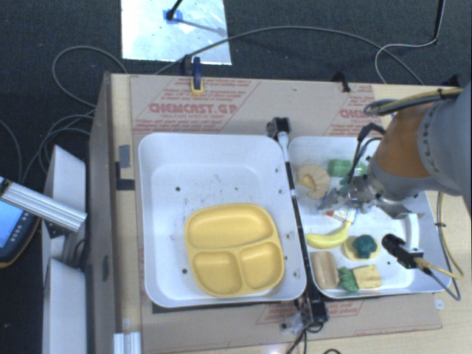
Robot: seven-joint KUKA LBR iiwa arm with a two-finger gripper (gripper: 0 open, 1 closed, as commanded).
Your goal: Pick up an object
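Banana (330,236) lies in right bin (424,290), just below gripper (344,200); finger state: cannot tell, blurred. Advise descending straight, centring across its curve, clear of neighbouring tan block (323,265) and blue-green toy (363,246).

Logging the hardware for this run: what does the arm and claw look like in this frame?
Grey rounded arm with an orange band above the wrist. Thin dark cables loop along the wrist section. The claw is a small metallic assembly at the tip, too cluttered to make out in detail.
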